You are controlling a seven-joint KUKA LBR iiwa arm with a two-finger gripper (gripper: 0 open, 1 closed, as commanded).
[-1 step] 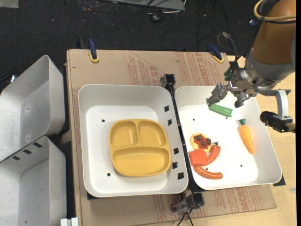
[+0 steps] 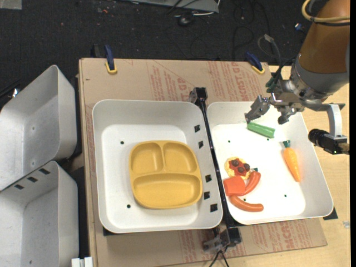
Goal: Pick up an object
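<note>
In the right bin (image 2: pixel 311 204) lie a green block (image 2: pixel 261 129), a toy carrot (image 2: pixel 291 162), a pizza slice toy (image 2: pixel 237 165), an orange wedge (image 2: pixel 234 186) and two red sausages (image 2: pixel 246 206). My gripper (image 2: pixel 271 110) hangs over the bin's far edge, just above and behind the green block, its two fingers spread wide with nothing between them. The left finger (image 2: pixel 256 109) is close to the block's left end.
A yellow divided plate (image 2: pixel 165 174) lies in the left bin (image 2: pixel 111 149). Two spare white bins (image 2: pixel 33 149) lean at the far left. Blue clamps (image 2: pixel 110 62) hold the board's back edge. The arm's orange band (image 2: pixel 327 26) looms at upper right.
</note>
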